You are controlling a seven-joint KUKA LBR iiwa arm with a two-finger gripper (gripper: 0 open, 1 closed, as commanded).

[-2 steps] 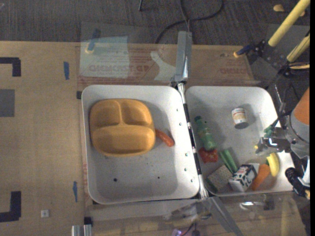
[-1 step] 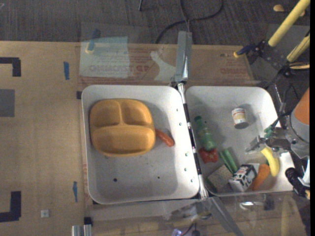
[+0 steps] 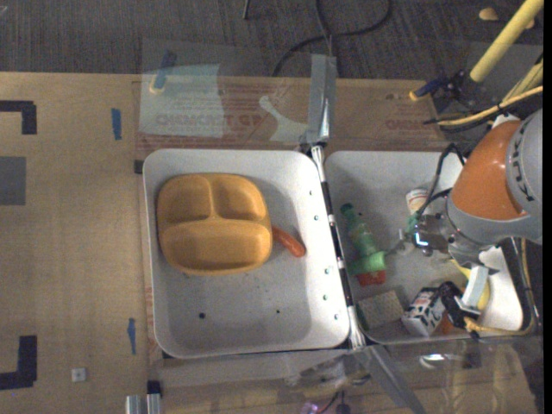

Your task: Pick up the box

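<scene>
The box (image 3: 422,311) is small and white with dark print. It lies near the front edge of the right bin (image 3: 379,175), beside a tan sponge (image 3: 382,307). My gripper (image 3: 417,234) hangs over the middle of the right bin, behind the box and apart from it, just right of a green bottle (image 3: 362,238). The grey arm with its orange band (image 3: 488,190) reaches in from the right and hides the bin's right side.
A red piece (image 3: 372,277) lies at the bottle's front end. A white cup (image 3: 417,199) and a yellow item (image 3: 479,288) sit close to the arm. The left bin (image 3: 250,317) holds an orange divided plate (image 3: 212,222) and an orange carrot (image 3: 289,241).
</scene>
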